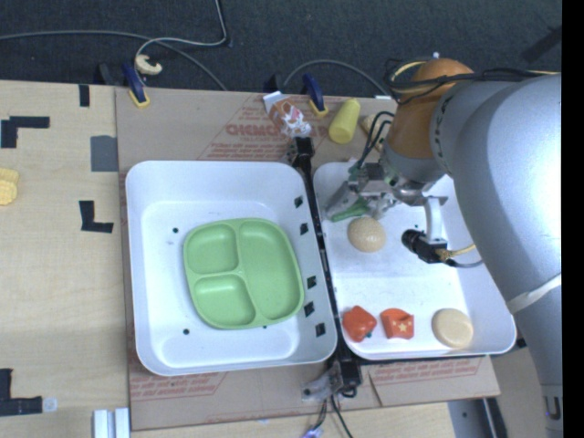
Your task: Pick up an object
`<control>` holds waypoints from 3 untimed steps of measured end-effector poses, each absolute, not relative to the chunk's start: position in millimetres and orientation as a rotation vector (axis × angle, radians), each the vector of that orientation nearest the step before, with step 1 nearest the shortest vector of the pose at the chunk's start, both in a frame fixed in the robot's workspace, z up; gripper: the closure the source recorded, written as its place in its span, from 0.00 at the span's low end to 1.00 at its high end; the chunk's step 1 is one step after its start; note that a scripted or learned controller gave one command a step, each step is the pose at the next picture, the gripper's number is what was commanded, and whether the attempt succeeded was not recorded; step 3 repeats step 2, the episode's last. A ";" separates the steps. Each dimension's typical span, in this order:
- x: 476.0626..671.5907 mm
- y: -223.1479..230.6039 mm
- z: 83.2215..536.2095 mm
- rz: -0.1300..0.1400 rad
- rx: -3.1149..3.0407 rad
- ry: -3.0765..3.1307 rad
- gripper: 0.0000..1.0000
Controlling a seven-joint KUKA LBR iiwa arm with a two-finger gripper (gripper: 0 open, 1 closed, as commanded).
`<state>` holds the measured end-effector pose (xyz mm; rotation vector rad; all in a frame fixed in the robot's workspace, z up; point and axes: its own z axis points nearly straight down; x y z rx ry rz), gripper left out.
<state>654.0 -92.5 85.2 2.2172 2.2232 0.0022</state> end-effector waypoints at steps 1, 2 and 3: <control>646.6 -105.3 85.8 0.002 2.218 2.222 0.00; 541.8 -112.1 86.1 -0.001 2.222 2.220 0.00; 541.8 -112.1 86.1 -0.001 2.222 2.220 0.00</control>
